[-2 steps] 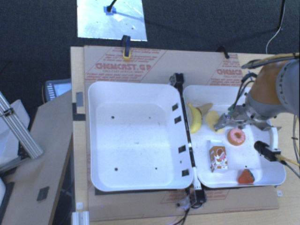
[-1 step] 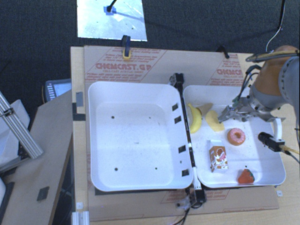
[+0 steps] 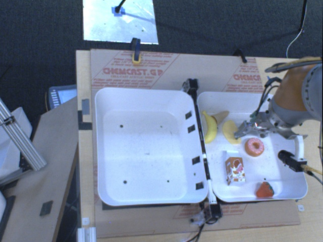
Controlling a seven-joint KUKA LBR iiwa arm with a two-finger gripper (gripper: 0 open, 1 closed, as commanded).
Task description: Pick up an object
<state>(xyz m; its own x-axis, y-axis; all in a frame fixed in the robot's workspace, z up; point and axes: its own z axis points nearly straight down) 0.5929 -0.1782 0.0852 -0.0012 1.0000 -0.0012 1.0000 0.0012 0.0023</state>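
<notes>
Reaching in from the right edge of the frame, the grey arm [image 3: 298,97] with its orange band hangs over the right bin [image 3: 303,185], and its gripper [image 3: 246,129] sits low at the centre right of the picture, just above the pink doughnut [image 3: 254,146]. Whether the fingers are wide or narrow cannot be told; nothing shows between them.

Just beside the gripper, toward the left, lies a pale yellow piece [image 3: 230,131], touching or nearly touching the gripper tip. Further left, against the bin's left wall, is the banana [image 3: 210,127]: its long axis runs roughly up and down the frame, curving slightly, with one end toward the upper edge and the other toward the lower. A tan cone-shaped item [image 3: 221,117] rests against its upper end.

Below the doughnut, a small carton [image 3: 234,170] lies with its long axis up and down the frame, slightly tilted. A strawberry [image 3: 265,189] sits at the bin's lower right, apart from the carton.

The left bin [image 3: 146,145] fills the middle of the frame, both bins resting on the tabletop [image 3: 166,67]
</notes>
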